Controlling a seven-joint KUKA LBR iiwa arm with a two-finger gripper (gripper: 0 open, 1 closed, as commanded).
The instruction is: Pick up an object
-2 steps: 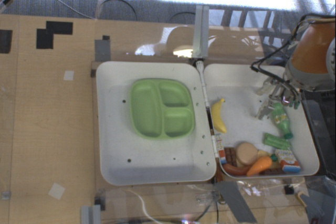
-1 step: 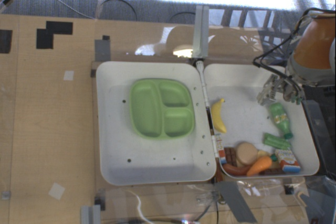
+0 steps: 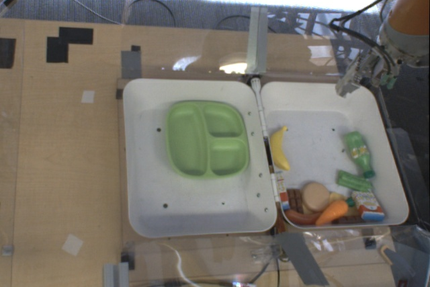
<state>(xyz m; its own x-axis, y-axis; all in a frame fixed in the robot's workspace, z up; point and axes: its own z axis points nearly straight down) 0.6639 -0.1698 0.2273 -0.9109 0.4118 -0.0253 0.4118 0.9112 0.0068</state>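
camera view: the arm (image 3: 410, 10) comes in from the right, and the tool (image 3: 355, 77) hangs over the far right corner of the right bin (image 3: 316, 111), well apart from every item; it has hold of nothing, and i cannot tell how far open it is, blurred as it is. likely it waits above before a pick. the banana (image 3: 279, 148) lies by the divider, the green bottle (image 3: 357, 154) near the right wall. a carrot (image 3: 332, 212), a round tan piece (image 3: 315, 197) and small packs crowd the near corner, overlapping and hard to sort out. a green tray (image 3: 205, 138) sits in the left bin (image 3: 148, 212) on the worktop (image 3: 60, 165).
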